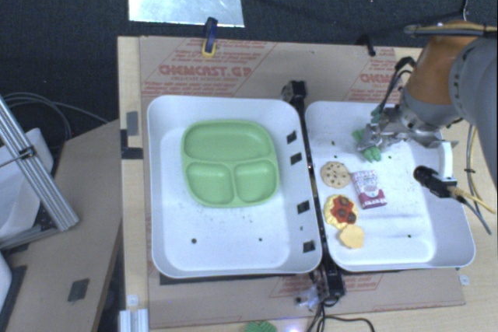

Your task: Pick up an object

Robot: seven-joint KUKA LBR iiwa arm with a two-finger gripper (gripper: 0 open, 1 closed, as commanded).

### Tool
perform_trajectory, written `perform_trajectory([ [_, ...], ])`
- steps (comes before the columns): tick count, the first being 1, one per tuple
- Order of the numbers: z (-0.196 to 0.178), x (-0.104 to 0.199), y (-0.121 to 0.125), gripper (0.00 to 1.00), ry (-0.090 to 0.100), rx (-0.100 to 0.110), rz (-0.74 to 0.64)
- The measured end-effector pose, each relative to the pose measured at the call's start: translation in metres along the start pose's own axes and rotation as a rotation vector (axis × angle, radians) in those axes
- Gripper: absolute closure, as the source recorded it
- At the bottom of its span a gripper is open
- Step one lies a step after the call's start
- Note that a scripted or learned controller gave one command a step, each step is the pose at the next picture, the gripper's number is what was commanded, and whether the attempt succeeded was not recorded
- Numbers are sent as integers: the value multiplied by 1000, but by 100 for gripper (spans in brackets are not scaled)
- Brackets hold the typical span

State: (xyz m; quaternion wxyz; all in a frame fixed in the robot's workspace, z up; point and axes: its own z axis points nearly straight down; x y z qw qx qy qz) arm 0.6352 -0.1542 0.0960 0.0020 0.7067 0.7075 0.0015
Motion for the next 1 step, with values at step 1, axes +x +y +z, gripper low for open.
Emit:
perform_trajectory([
  [1,-94,74,-4,100,3,-6,-10],
])
